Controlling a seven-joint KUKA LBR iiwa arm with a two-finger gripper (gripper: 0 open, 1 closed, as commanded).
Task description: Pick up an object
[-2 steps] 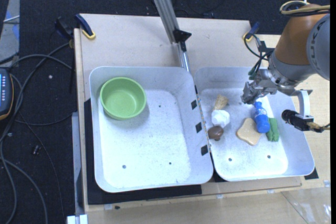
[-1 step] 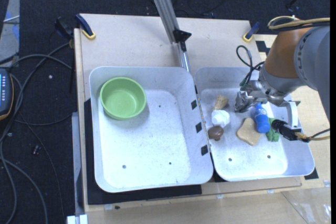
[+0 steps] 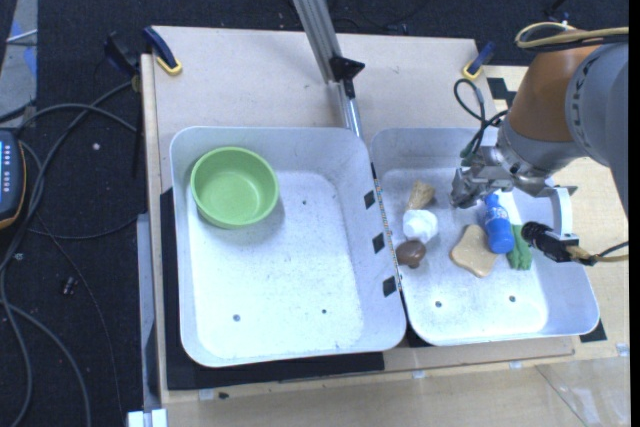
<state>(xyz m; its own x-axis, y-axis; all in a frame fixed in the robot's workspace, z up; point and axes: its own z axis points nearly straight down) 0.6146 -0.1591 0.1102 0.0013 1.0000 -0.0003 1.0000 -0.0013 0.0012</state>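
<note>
My gripper [image 3: 467, 189] hangs over the upper middle of the right bin [image 3: 560, 315], on the grey arm with its orange band reaching in from the right. Just below and to its right lies a blue object [image 3: 497, 226], its upper end close against the gripper. A green piece [image 3: 520, 252] lies beside the blue object on the right. A flat tan piece [image 3: 473, 253] rests to the blue object's lower left. Left of the gripper are a small tan chunk [image 3: 422, 193], a white lump [image 3: 420, 224] and a brown lump [image 3: 411, 253].
A green bowl [image 3: 235, 185] stands in the upper left corner of the left bin [image 3: 290, 315]. A slanted metal pole [image 3: 310, 0] comes down to the bins' shared upper edge. Black cables trail off the arm at the right.
</note>
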